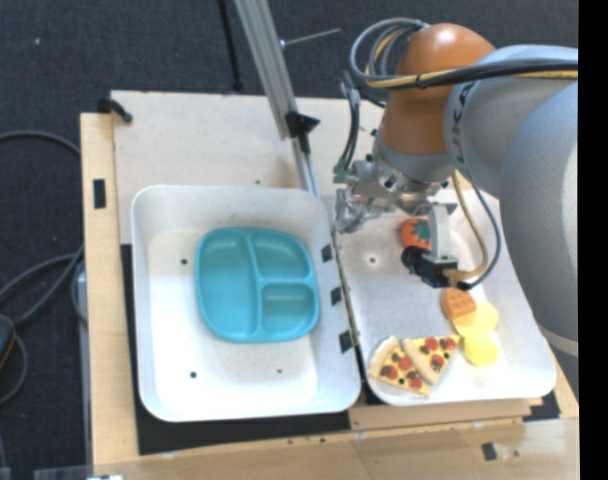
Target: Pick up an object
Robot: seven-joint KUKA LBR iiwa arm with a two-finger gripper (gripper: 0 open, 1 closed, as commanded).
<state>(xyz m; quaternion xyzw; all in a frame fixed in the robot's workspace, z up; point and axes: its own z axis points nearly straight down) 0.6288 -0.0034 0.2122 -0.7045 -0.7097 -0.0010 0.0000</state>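
Observation:
My gripper (352,208) hangs over the far left corner of the right bin (384,278), close to the wall between the two bins. Nothing shows in it. A small orange and green toy (415,232) lies just to its right, partly hidden by the wrist's black cable. Two toy pizza slices (414,362) rest at the bin's near edge. An orange piece (460,303) and two yellow pieces (480,334) lie beside them to the right.
A turquoise divided plate (257,285) lies in the middle of the left bin (164,368). A slanted metal pole (274,78) rises behind the bins. The big grey arm (524,168) covers the right bin's far right part.

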